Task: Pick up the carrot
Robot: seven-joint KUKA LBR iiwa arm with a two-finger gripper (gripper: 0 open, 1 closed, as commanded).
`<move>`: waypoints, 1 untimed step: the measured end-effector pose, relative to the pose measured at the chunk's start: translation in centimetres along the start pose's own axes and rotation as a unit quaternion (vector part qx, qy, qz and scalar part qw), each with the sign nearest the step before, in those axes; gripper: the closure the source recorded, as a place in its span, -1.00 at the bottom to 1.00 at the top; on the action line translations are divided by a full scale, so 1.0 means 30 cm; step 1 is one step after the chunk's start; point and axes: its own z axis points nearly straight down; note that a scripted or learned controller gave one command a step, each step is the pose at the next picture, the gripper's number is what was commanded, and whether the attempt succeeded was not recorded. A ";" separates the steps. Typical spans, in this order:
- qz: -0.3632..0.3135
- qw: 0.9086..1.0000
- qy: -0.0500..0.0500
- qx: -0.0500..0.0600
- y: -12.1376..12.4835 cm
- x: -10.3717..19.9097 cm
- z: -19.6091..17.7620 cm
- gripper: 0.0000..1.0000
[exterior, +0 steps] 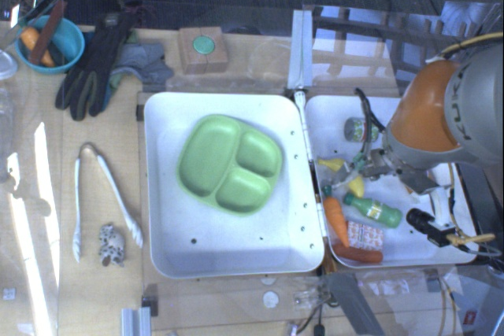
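Down in the right bin [441, 244], the robot's hand [364, 164] hangs low among a pile of small things. I cannot tell if the hand is gripping or let go, because it is too small and dark to make out. Above it is the big grey arm [472, 110] with its orange band [421, 110], coming in from the right.

The carrot [337, 219] lies in the right bin, close to the wall on the left side. It is orange and long, and it points up and down the bin. It is a little below the hand and to the left, and nothing is gripping it. Just beside the carrot is a green bottle [375, 209] lying flat. Near the bottom of the bin is a red sausage [358, 253]. A small can [356, 129] sits near the top of the bin.

The left bin [169, 248] has a green plate [231, 162] in it, with three parts.

On the table [47, 169], left of the bins, are black gloves [93, 75], white tongs [106, 193] and a blue bowl [55, 45].
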 end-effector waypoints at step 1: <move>0.013 1.000 0.004 0.014 -0.087 0.002 0.050 -1.00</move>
